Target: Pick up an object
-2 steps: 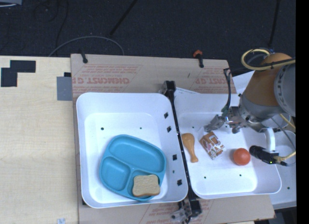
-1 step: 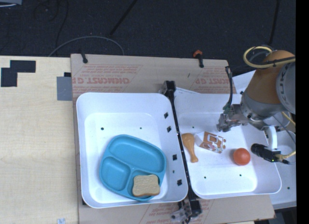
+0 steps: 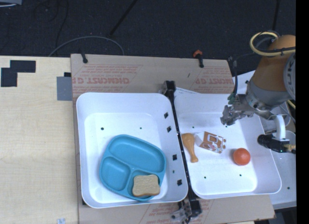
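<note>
1. Two shallow white bins are seen side by side on the bench: the left bin (image 3: 87,121) and the right bin (image 3: 270,182).
2. A blue divided plate (image 3: 128,162) is held in the left bin, and a slice of bread (image 3: 146,185) is seen lying in the plate's near-right compartment.
3. Three things are found on the floor of the right bin: a chicken drumstick (image 3: 190,147) near the bin's left wall, a small brown-and-white packet (image 3: 213,142) just beside it to the right, and a red tomato (image 3: 241,156) further right, apart from the packet.
4. The gripper (image 3: 231,115) is seen over the upper right part of the right bin, above and apart from all three things.
5. Nothing is seen between the gripper's tips; whether the jaws are apart or together cannot be told.
</note>
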Robot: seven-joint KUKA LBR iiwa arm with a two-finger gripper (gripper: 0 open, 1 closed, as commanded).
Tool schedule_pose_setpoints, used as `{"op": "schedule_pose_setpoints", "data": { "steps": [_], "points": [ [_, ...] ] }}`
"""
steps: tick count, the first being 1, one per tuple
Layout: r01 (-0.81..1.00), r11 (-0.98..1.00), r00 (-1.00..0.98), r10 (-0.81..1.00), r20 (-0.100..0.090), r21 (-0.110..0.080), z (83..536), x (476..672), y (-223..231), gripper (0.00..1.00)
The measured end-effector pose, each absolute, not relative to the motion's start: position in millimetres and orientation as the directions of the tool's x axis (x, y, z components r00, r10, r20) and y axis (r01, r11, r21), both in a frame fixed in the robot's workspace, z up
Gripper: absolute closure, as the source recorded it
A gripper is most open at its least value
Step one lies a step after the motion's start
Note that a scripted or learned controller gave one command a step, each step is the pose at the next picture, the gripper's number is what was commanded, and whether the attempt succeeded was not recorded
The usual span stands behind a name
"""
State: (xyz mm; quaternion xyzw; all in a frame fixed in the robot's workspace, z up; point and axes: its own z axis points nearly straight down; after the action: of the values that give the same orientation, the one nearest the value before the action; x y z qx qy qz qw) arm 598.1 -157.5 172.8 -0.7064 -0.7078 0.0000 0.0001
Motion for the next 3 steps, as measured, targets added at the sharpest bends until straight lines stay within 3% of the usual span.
{"op": "schedule_pose_setpoints", "data": {
  "steps": [1, 3],
  "points": [
    [1.000, 0.002, -0.002, 1.000, 0.000, 0.001, 208, 598.4, -158, 1.00],
    [1.000, 0.004, -0.004, 1.000, 0.003, -0.004, 207, 596.9, -53, 1.00]
  ]
}}
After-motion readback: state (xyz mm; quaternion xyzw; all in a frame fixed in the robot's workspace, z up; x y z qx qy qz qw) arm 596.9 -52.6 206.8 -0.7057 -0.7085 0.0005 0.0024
